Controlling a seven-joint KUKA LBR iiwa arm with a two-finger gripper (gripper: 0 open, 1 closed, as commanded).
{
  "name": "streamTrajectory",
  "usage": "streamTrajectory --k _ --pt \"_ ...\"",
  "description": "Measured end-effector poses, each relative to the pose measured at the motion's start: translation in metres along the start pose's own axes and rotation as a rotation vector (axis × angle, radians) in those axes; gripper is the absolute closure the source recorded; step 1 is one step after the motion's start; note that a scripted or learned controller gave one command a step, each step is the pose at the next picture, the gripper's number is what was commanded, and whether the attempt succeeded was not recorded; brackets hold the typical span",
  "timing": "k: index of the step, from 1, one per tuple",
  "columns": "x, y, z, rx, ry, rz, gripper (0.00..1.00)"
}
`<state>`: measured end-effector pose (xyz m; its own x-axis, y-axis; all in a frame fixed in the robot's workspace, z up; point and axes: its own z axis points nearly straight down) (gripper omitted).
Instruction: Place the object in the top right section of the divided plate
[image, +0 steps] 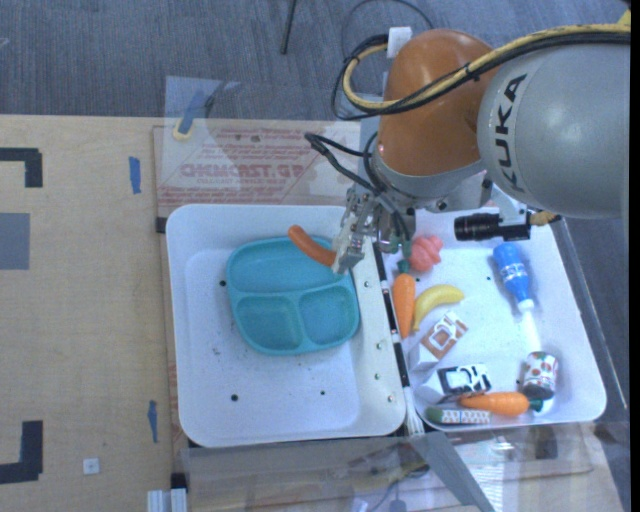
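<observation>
two white bins sit side by side, the left bin and the right bin. one blue divided plate has three sections. three orange carrot-like pieces show: one at the plate's top right edge, one upright near the divider between the bins, and one lying at the right bin's lower edge. there is one banana, one pink strawberry-like toy, one blue bottle, one small can, one small orange-and-white carton, and one black-and-white packet.
</observation>
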<state>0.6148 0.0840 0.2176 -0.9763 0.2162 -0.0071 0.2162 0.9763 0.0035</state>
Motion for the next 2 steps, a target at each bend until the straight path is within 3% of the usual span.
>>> streamTrajectory --k 1,2 --pt "-0.006 0.012 -0.002 0.000 0.000 -0.044 1.00" --pt "0.004 0.009 -0.041 0.000 0.000 -0.106 1.00"
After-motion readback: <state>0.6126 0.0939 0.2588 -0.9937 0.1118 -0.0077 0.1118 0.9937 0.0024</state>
